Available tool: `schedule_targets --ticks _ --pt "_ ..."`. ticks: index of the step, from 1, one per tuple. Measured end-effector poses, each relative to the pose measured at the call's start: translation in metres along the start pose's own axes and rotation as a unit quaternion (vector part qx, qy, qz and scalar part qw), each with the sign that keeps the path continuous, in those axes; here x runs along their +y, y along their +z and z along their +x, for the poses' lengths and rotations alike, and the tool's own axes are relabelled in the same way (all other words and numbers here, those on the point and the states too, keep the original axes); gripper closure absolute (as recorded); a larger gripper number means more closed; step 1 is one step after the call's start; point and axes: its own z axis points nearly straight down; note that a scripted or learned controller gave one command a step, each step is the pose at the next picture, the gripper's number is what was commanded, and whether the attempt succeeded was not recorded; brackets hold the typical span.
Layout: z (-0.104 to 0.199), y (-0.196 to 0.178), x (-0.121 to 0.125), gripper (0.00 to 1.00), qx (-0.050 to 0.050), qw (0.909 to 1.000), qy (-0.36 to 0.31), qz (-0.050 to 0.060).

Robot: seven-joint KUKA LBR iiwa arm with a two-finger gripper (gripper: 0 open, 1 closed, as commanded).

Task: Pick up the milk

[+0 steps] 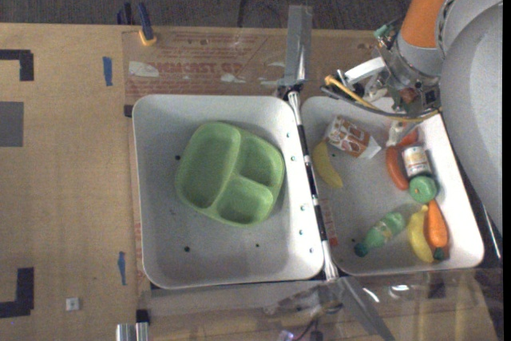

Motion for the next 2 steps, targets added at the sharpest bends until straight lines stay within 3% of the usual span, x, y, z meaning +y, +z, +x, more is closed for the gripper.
schedule_targets --ticks 2 --pt "-0.0008 0.0012 0.0001 0.00 -0.002 1.0000 0.000 0.001"
